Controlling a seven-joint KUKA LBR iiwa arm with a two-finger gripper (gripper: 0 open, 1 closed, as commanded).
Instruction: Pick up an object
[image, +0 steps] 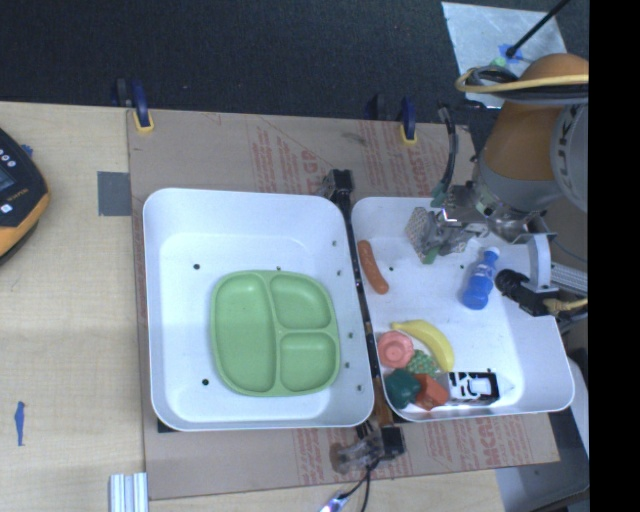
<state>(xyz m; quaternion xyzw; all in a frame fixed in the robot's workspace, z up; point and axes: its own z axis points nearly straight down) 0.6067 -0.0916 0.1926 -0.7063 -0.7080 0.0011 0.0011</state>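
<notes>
A small blue bottle (480, 279) with a paler cap lies tilted in the right bin (545, 385), well above the banana (428, 341). Just up-left of the bottle hangs the end effector (436, 234), near the bin's top wall; whether it is parted or pinched together I cannot tell. A sausage (373, 266) lies to its left.

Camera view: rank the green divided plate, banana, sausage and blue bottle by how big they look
1. green divided plate, by far the largest
2. banana
3. sausage and blue bottle look alike; no ranking.
</notes>
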